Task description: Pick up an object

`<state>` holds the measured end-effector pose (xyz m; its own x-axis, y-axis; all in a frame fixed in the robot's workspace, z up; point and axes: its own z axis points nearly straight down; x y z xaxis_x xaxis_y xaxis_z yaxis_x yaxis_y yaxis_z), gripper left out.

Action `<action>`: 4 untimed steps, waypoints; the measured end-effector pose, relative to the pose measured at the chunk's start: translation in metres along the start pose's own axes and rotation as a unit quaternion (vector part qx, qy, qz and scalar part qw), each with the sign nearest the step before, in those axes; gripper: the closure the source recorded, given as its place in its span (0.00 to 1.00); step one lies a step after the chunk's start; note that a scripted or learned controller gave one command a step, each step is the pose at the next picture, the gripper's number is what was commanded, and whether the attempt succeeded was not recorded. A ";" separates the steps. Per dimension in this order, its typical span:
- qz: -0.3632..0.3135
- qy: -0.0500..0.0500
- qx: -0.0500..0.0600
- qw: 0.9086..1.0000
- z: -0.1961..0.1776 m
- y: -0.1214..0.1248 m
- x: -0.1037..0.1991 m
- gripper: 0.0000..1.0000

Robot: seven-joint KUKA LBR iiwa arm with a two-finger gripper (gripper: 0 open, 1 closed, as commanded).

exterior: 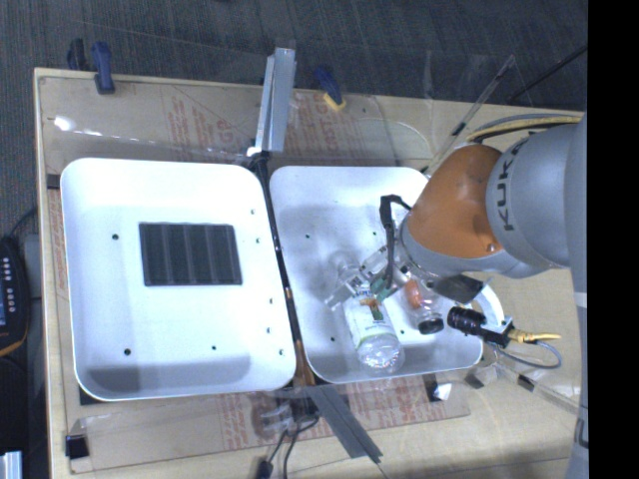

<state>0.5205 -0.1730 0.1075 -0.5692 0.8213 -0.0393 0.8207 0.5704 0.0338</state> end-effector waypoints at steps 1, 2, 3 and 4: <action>0.132 0.015 0.017 0.991 0.014 0.004 -0.030 0.00; 0.008 0.015 0.013 1.000 0.002 -0.022 -0.028 0.00; 0.034 0.019 0.018 0.999 -0.028 0.007 -0.051 0.00; 0.014 0.021 0.018 1.000 -0.030 0.004 -0.033 0.00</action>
<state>0.5412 -0.1975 0.1389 -0.5471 0.8371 0.0027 0.8371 0.5471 -0.0021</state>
